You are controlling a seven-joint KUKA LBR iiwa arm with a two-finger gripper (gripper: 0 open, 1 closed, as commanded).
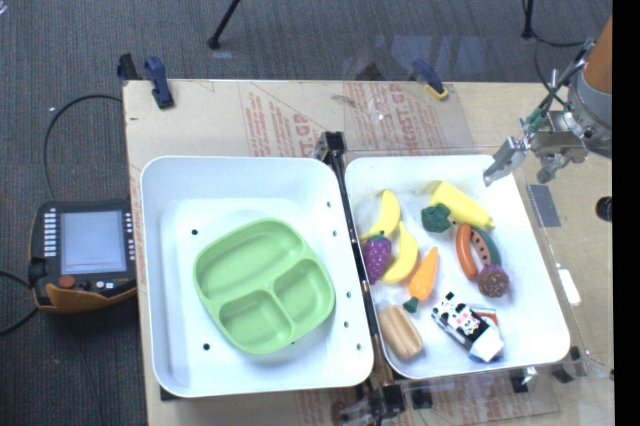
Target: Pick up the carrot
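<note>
The small tapered orange plastic carrot [424, 274] with a green stem lies at the middle of the right-hand shallow white bin [535, 314], just beside a smooth curved yellow banana [403, 257]. The metal tool [530, 154] hangs at the frame's right edge over that bin's upper right corner, its two thin fingers spread and pinching nothing.

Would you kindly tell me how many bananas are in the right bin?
2. One banana lies near the bin's left wall; the other banana sits just below it, beside the carrot. None seem hidden.
</note>
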